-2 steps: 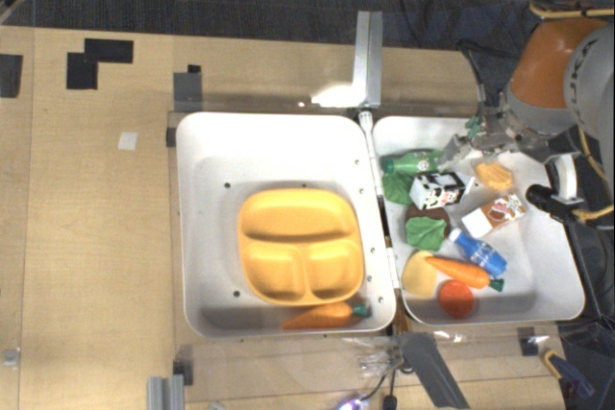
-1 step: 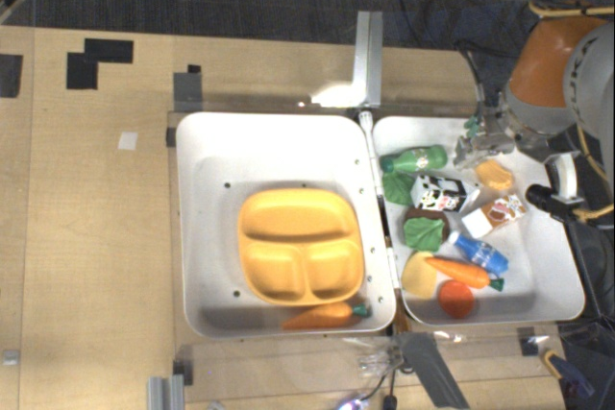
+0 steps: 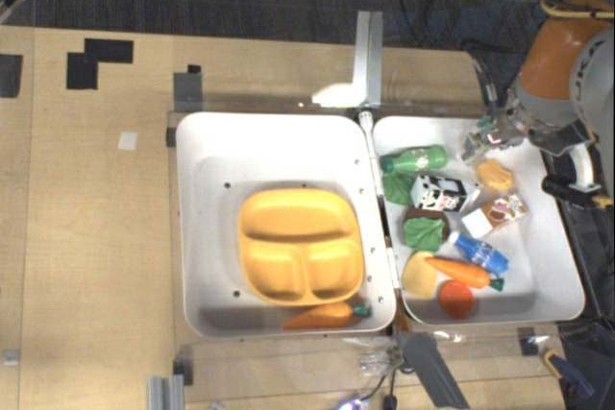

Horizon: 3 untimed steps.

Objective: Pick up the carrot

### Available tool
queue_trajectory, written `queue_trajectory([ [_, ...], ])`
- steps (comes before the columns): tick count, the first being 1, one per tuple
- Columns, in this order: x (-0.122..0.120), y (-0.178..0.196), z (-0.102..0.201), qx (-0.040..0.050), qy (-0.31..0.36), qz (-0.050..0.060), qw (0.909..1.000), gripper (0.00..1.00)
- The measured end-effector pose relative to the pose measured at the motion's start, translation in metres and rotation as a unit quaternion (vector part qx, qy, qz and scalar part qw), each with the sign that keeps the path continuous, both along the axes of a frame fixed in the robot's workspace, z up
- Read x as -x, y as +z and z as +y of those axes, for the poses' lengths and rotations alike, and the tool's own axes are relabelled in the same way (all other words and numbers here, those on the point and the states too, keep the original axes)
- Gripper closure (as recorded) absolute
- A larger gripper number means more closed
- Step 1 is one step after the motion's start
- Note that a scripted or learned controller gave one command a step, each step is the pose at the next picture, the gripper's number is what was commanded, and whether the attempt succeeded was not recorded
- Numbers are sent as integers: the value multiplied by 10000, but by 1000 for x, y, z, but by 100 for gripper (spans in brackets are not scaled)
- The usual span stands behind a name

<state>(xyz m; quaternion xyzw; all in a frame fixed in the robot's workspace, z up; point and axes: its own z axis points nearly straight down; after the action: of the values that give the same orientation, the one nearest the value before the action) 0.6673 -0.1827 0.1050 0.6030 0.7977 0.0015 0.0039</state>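
One orange carrot with a green tip lies slantwise in the right bin, near its front, between a pale yellow fruit and a blue bottle. A second carrot lies flat along the front wall of the left bin, just below the yellow divided tray. My gripper hangs over the far right corner of the right bin, well away from both carrots, with nothing visibly held.
The right bin also holds a green bottle, a cow-patterned carton, a dark green leafy item, a red tomato, a tan bun and a small box. A metal post stands behind the bins.
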Motion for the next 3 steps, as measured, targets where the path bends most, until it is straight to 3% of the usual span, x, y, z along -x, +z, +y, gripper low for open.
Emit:
queue_trajectory([
  [1, -4, 26, 1, -2, -9, -3, 10000, 100],
  [2, -5, 0, -8, -9, -654, 0, 9979, 100],
  [3, -4, 27, -22, -2, -525, 0, 9986, 100],
])
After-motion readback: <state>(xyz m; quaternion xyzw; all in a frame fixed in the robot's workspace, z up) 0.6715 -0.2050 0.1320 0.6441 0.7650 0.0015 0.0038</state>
